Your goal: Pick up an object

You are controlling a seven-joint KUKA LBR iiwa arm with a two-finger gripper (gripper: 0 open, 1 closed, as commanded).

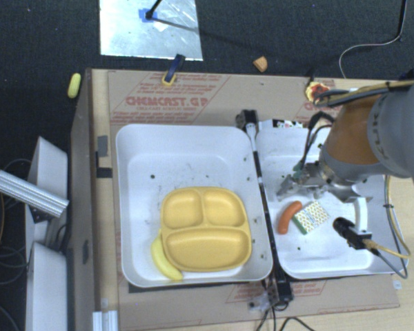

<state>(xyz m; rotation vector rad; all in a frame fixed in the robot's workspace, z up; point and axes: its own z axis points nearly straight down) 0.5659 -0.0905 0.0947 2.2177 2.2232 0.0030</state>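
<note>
My gripper (293, 185): grip state unreadable, above right bin (331, 267) | right bin: 1 sausage (289, 216), 1 patterned block (310, 217), touching; open floor frontward | left bin (186, 143): 1 yellow tray (205, 227), 1 banana (163, 261).

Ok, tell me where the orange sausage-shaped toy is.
The orange sausage-shaped toy lies in the right white bin, near its left wall, beside a green-dotted white block.
</note>
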